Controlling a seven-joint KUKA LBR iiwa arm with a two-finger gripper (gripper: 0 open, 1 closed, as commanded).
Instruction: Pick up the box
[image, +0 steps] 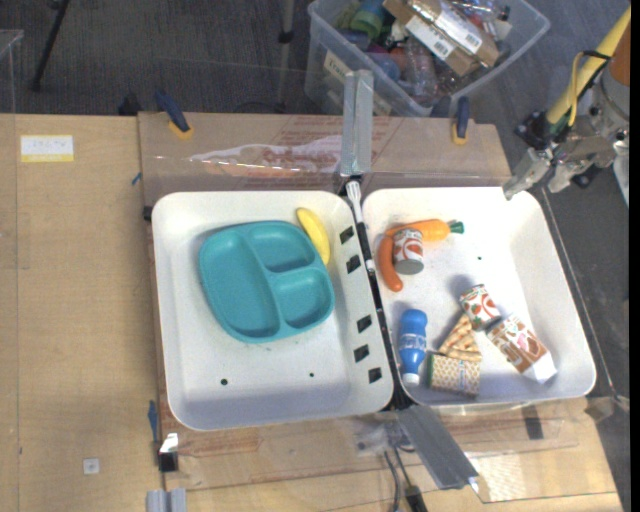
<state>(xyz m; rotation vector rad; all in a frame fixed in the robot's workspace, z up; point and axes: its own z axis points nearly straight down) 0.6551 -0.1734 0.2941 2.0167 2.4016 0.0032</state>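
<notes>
Wooden tabletop (70, 300) boards carry two shallow white bins side by side, with a clear plastic tub of mixed clutter (430, 45) standing on the dark floor beyond the far edge. Filling most of the left bin (190, 400) is a teal divided plate (265, 280), a yellow banana (314, 234) tucked against its far right corner. Gathered in the right bin (520, 230) are the small goods: an orange carrot (432, 229), a red and white can (407, 250) with a sausage-like piece (390, 272) touching it, a blue and white bottle (412, 344), a wedge of crackers or waffle (462, 338), a patterned cup on its side (453, 372), a small printed carton (480, 303), and the box (520, 345). That box, a brown and white carton, lies flat in the near right part of the right bin, just beside the small carton and close to the bin's right wall. Its long axis runs on a diagonal, from the far left down toward the near right, with its white end pointing at the near right corner. Lying flat and free on its outer side, it appears open to a grasp from above across its narrow width, though the small carton at its far end crowds that approach. Off the far right corner of the right bin hangs the gripper (528, 178), outside the rim and well apart from the box; whether it is spread or closed cannot be told at this angle. Judged from this placing, the pick has not begun.
</notes>
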